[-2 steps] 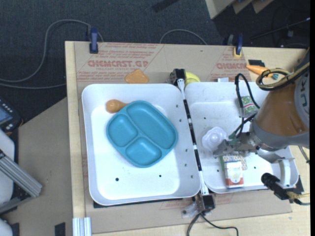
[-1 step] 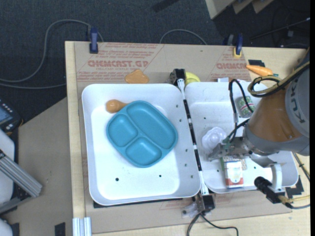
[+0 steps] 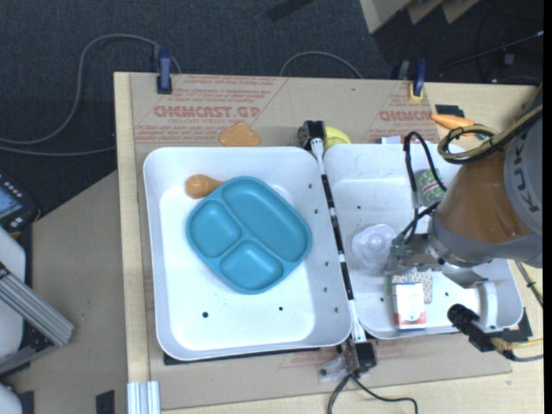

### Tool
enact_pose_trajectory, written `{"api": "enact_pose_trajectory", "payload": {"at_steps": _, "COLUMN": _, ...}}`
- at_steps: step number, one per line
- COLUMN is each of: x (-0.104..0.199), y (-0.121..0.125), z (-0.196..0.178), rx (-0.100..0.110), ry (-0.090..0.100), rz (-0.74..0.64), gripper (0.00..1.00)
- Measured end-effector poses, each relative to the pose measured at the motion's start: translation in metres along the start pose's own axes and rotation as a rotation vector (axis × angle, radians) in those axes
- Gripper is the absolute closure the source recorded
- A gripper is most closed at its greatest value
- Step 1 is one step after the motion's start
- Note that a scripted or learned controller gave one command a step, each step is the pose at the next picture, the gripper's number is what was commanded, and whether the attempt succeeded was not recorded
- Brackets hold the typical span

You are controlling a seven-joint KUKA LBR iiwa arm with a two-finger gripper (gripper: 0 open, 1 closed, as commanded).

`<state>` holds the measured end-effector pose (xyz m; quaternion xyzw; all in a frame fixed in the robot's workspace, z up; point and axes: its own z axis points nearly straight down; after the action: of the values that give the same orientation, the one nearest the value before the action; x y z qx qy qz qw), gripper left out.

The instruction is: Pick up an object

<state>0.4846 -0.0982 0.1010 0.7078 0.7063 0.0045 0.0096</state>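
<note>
- Gripper (image 3: 404,261) low in right bin (image 3: 371,169), lower right of frame; finger state unreadable.
- Clear cup (image 3: 373,242) just left; red-white box (image 3: 409,304) below.
- Blue tray (image 3: 248,233) crowds left bin (image 3: 172,257).

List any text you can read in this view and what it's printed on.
"CHEMCAST GP", red print on the board behind the left bin.
The same red print repeats behind the right bin, cut off by the arm.
"KU", partial letters on the arm.
Small carton in the right bin: print too small to read.

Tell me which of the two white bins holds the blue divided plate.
The left shallow white bin holds the blue three-compartment plastic plate; the right white bin has a red-and-white carton instead.
</note>
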Motion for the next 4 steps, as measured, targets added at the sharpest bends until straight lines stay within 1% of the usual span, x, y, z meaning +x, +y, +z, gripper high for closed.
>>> {"api": "enact_pose_trajectory", "payload": {"at_steps": 1, "x": 0.000, "y": 0.000, "z": -0.010, "rx": -0.002, "ry": -0.001, "rz": 0.001, "gripper": 1.00}}
{"api": "enact_pose_trajectory", "payload": {"at_steps": 2, "x": 0.000, "y": 0.000, "z": -0.009, "rx": -0.001, "ry": -0.001, "rz": 0.002, "gripper": 0.00}}
{"api": "enact_pose_trajectory", "payload": {"at_steps": 3, "x": 0.006, "y": 0.033, "z": 0.018, "rx": 0.018, "ry": 0.006, "rz": -0.004, "gripper": 0.00}}
{"api": "enact_pose_trajectory", "payload": {"at_steps": 4, "x": -0.065, "y": 0.088, "z": -0.022, "rx": 0.011, "ry": 0.001, "rz": 0.000, "gripper": 0.00}}
